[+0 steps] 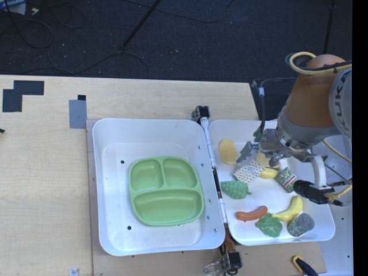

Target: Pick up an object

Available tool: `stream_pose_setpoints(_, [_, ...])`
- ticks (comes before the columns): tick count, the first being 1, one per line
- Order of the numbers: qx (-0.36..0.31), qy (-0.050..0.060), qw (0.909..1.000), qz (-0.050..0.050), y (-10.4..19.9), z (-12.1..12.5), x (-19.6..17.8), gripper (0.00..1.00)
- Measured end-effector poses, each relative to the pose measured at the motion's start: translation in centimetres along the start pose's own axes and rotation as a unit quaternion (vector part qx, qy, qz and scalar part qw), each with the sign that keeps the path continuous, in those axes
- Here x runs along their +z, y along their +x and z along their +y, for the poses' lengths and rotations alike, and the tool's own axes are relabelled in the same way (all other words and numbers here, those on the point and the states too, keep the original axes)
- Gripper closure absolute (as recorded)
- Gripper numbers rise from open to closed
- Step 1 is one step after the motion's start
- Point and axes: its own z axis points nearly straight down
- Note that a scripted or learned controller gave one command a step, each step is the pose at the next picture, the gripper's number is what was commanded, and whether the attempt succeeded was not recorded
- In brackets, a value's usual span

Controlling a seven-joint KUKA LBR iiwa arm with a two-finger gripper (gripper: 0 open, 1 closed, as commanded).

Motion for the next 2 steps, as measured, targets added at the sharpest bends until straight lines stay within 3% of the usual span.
stream_pose_setpoints(1, [0.001, -0.001, 1.0000, -0.001, -5.9, 3.4, -0.8, 0.00])
stream_pose_setpoints(2, [-0.001, -0.002, 1.0000, 0.000, -10.3, 3.6, 9.8, 0.00])
